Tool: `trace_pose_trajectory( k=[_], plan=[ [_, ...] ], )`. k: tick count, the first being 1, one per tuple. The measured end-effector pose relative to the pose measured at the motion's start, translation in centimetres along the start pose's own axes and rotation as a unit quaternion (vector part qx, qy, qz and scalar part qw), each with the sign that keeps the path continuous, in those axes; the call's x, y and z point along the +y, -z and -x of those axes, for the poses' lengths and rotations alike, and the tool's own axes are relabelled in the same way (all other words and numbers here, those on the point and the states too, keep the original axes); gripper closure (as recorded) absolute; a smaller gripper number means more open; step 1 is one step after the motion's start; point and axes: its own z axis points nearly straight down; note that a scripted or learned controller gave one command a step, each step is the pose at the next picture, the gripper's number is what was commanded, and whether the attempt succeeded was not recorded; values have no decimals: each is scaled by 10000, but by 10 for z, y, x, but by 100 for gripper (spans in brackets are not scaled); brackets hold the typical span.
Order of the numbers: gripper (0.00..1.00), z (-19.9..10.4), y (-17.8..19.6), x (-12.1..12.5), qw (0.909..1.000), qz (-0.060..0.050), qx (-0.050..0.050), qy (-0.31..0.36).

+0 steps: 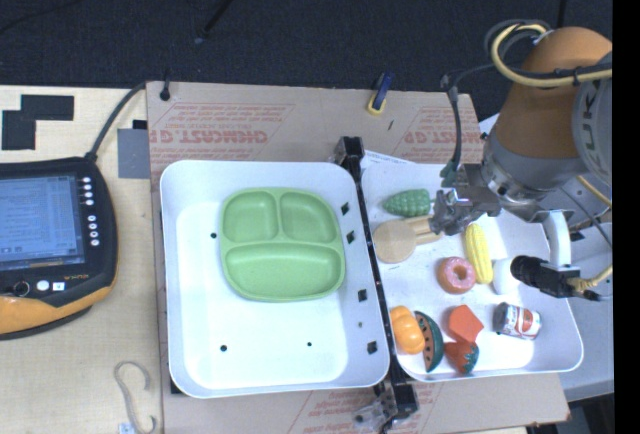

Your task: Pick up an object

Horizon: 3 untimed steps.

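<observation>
2 bins are sitting side by side in the camera view. Left bin (200, 342) is carrying a green plate (282, 245). Right bin (560, 352) is holding the clutter: green cone (408, 203), wooden spoon (398, 242), corn (478, 252), donut (456, 274), orange (406, 330), melon slice (430, 342), red block (465, 322), can (517, 321).

Arm is reaching in from the right; gripper (452, 212) is hanging low over the spoon's handle end, between cone and corn. Jaw state: cannot tell, the tips are reading as 1 dark mass.

No object is showing clearly between the fingers, so nothing counts as held.

Risks, as judged:
- Spoon handle is looking thin and smooth; a close could be pinching off-centre and letting it slip or pivot.
- Cone and corn are lying just beside the tips; a finger could be nudging either 1 aside.
- Round spoon head could be rolling the piece as it lifts.
</observation>
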Motion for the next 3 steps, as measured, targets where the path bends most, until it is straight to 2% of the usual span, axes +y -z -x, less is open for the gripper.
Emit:
trace_pose_trajectory(
  k=[1,2,3],
  plan=[
    [100,-11,-11,-3,10000,-5,-2,5],
    [100,-8,-2,3,10000,8,-4,22],
    [100,1,-21,3,10000,-9,-5,-2]
  ],
)
